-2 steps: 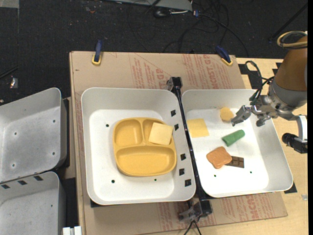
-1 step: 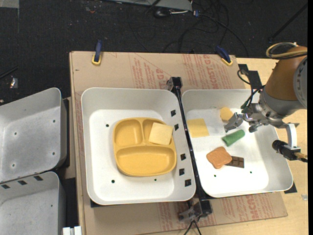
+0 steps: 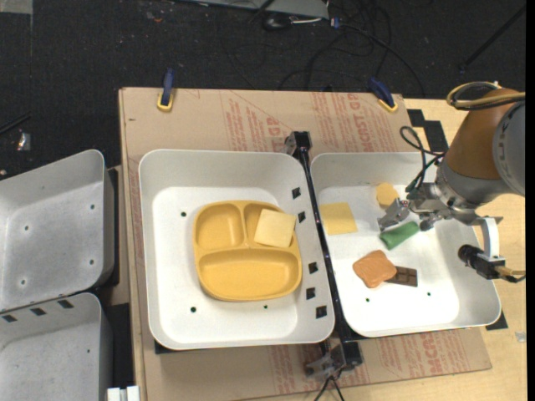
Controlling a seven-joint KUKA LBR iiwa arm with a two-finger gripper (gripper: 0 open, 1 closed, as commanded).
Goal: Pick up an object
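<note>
right bin, task objects: a green block (image 3: 399, 235), tilted, lying at mid-bin; a pale yellow square slice (image 3: 338, 218) flat near the bin's left wall; a small round yellow piece (image 3: 385, 194) toward the far side; an orange-brown rounded piece (image 3: 374, 268) touching a dark brown bar (image 3: 405, 277) on its right.
</note>
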